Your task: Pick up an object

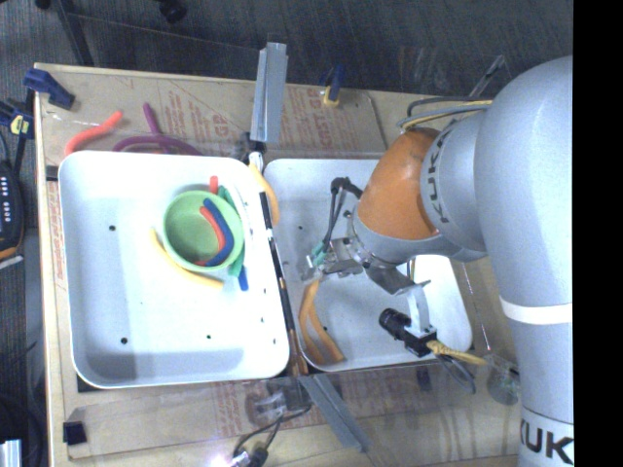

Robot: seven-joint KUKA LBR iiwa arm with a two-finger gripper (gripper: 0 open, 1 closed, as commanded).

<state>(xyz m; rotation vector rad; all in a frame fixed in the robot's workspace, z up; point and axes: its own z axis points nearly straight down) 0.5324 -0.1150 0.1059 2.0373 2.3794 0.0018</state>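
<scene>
While the gripper (326, 259) hangs over the right bin (448, 290), its grip cannot be told. One green bowl (200, 230) sits in the left bin (117, 290); one orange curved piece (313, 329) lies in the right.

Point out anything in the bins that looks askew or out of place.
An orange curved piece in the right bin leans against its left wall rather than lying flat. In the left bin, a green bowl sits tilted among nested colored pieces. Nothing looks spilled or damaged.
</scene>
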